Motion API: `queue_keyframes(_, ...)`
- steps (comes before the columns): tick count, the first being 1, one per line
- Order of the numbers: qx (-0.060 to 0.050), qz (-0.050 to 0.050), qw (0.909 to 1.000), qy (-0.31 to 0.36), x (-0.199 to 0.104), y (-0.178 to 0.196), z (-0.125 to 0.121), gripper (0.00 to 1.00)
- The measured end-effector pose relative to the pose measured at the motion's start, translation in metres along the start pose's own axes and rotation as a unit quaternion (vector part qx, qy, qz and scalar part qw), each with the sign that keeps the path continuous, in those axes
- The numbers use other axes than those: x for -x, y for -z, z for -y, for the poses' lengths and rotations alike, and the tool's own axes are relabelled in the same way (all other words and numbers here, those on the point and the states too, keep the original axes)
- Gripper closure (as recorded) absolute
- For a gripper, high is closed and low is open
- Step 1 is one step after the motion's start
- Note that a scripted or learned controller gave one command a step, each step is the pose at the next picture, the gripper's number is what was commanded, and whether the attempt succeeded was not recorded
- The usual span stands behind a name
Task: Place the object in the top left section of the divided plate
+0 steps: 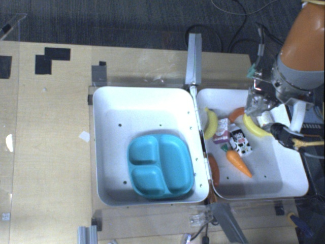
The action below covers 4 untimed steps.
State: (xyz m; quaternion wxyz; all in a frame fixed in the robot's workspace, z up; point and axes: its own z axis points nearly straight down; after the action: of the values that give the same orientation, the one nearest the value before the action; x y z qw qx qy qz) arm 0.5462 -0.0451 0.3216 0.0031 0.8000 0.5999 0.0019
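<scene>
While the arm reaches in from the right, its jaws [260, 107] hang over the top of the right bin [284, 187], close above a banana [255, 126] whose upper end lies under them. Whether they are open or closed I cannot tell, since the wrist hides them, and nothing shows clearly as held. This looks like the picking step, the banana being the likely object, though the task does not name it.

Other things crowd that bin: a second banana [210, 123] against the left wall, a carrot [238, 163], a small printed packet [240, 141], a pinkish box [222, 131] and a reddish piece [214, 169] by the lower left wall.

In the left bin [111, 136] sits the blue plate [160, 164], slightly turned, its top left section [142, 150] bare. The next move calls for a sure grip, a lift over the divider between the bins, then a carry leftward to that section.

A pale wooden table [45, 151] carries both bins, with black marks near its upper left. Behind lies dark carpet [127, 14] with a loose cable [244, 4].
</scene>
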Motion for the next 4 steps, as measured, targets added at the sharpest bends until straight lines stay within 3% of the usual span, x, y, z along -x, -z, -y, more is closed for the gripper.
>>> queue_keyframes(1,-0.004,0.0,1.0,-0.007,0.039,-0.106,0.051,1.0)
queue_keyframes(2,-0.004,-0.001,0.9997,0.026,0.026,-0.138,0.054,1.0)
queue_keyframes(3,-0.003,-0.001,1.0,-0.005,0.03,-0.137,0.043,1.0)
queue_keyframes(4,-0.003,-0.001,0.999,0.044,0.023,-0.138,0.055,1.0)
